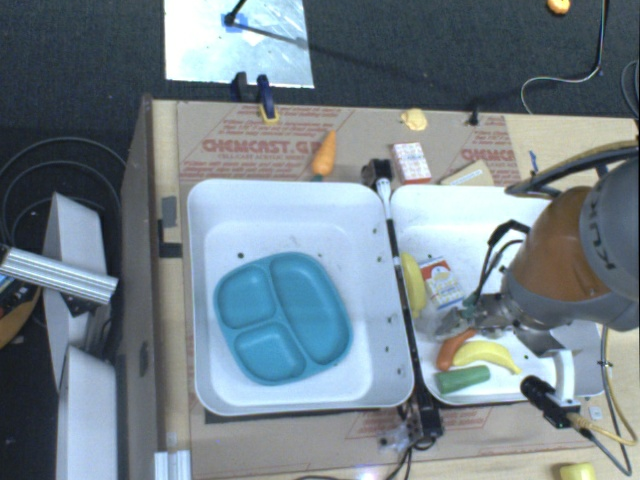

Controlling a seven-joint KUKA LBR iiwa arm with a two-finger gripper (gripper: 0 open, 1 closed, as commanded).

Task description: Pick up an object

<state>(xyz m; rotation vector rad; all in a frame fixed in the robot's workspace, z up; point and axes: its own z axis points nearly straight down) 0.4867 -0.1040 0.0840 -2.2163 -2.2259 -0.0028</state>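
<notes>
**Arm low over the right bin, among the toy food**

On the cardboard-covered worktop (300, 133), the left shallow white plastic bin (215, 268) holds a light blue three-compartment plastic plate (283, 316), lying flat near the middle. Beyond that bin's far edge, an orange toy carrot (323, 154) rests on the cardboard, and further right a small white and red carton (411, 162) lies near the far rim of the right white bin (450, 208).

Inside the right bin, against its left wall, a pale yellow banana-shaped toy (413, 282) lies lengthwise, with a small white packet with red and blue print (441, 281) just beside it. Nearer the front sit an orange-red pepper-like toy (455, 348), a yellow toy banana (490, 354) and a green cucumber-shaped toy (461, 377), close together.

The grey and orange arm (565, 258) reaches in from the right, its claw (468, 316) low, just above the orange-red toy and beside the packet. Whether the claw is open or closed cannot be told.
</notes>
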